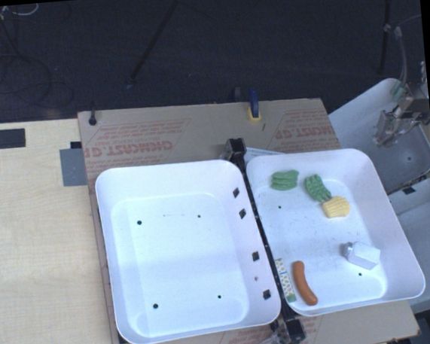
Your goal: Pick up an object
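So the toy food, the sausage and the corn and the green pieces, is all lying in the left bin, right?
Not quite. The camera view shows the sausage, the corn and the two green pieces lying in the right bin, not the left one.

Glossy white plastic bins [387,189]; matt brown cardboard [188,132]; pale wood bench [33,245]

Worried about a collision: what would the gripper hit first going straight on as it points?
The gripper seems aimed down at the pale grey surface beside the right bin; depth is unclear.
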`<state>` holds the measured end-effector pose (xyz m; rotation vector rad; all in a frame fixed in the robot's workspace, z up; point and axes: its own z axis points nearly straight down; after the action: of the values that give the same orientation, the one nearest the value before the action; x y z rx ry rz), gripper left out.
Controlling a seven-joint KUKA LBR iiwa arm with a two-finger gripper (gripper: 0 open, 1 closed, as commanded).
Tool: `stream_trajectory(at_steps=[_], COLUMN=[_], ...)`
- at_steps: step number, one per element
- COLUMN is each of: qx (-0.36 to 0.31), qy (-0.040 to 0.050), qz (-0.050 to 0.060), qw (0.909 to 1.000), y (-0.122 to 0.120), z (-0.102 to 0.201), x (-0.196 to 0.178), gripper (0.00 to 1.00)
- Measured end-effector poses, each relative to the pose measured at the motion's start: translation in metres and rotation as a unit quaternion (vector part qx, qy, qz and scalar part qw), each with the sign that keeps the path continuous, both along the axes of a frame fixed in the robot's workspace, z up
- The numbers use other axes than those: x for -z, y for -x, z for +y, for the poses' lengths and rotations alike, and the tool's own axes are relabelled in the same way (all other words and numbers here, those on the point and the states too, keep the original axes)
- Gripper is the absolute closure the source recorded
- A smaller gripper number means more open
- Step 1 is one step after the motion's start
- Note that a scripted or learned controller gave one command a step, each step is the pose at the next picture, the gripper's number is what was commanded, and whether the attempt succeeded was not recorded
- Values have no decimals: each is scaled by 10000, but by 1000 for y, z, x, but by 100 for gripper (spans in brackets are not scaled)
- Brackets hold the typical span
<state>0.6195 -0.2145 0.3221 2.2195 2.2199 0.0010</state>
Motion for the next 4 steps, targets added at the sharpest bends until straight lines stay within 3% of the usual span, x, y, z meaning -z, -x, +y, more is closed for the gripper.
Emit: stream_trajectory(at_steps=[1,3,4], qx=[3,5,2], qy=[0,-16,-16], qz=[-10,30,34], qw=[10000,10000,10000], y=[-25,93,140], z=[0,2,2], x=[-47,-49,-34], gripper=[100,100,100])
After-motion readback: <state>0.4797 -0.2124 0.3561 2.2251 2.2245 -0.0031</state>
